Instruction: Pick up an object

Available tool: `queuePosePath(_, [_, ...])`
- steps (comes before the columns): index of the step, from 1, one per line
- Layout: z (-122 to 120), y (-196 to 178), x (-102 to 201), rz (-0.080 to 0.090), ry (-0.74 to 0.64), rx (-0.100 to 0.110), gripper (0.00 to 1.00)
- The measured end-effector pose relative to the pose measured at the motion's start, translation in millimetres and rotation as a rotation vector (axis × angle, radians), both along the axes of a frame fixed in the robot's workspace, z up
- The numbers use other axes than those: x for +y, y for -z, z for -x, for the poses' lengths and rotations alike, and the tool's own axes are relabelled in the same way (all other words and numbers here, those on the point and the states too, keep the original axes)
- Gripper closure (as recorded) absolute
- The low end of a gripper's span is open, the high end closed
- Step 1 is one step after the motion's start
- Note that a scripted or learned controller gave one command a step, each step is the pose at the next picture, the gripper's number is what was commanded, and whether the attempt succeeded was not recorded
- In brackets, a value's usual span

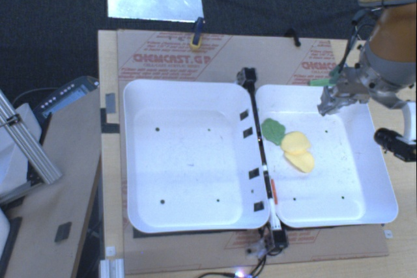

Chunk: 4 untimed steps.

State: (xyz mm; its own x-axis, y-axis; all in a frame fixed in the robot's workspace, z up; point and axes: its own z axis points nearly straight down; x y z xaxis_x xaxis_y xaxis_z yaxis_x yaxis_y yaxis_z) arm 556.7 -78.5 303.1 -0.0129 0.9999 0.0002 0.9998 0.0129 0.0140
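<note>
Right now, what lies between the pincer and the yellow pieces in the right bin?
Only bare white bin floor separates the pincer from the yellow pieces in the camera view; the green piece sits off to their left.

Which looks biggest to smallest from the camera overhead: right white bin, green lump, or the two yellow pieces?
1. Right shallow white plastic bin
2. Green lump, upper yellow piece and lower yellow piece: too alike to rank.

Two shallow white plastic bins (189,101) are showing small dark dots across their floors. In the right bin, a green leafy-looking object (272,131) is lying at 10 o'clock of two pale yellow rounded pieces (298,151). The grey metal gripper (331,103) is hanging below an orange wrist band (394,36). The tan board (215,55) is bearing red lettering.
</note>
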Motion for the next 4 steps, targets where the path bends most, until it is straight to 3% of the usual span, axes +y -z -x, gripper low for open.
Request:
queuePosePath(1, [15, 107, 4, -0.001, 0.011, 0.022, 1.00])
queuePosePath(2, [36, -90, 42, -0.001, 0.004, -0.006, 1.00])
queuePosePath(3, [67, -74, -35, 0.003, 0.018, 0.012, 1.00])
queuePosePath(4, [70, -128, -63, 0.003, 0.014, 0.005, 1.00])
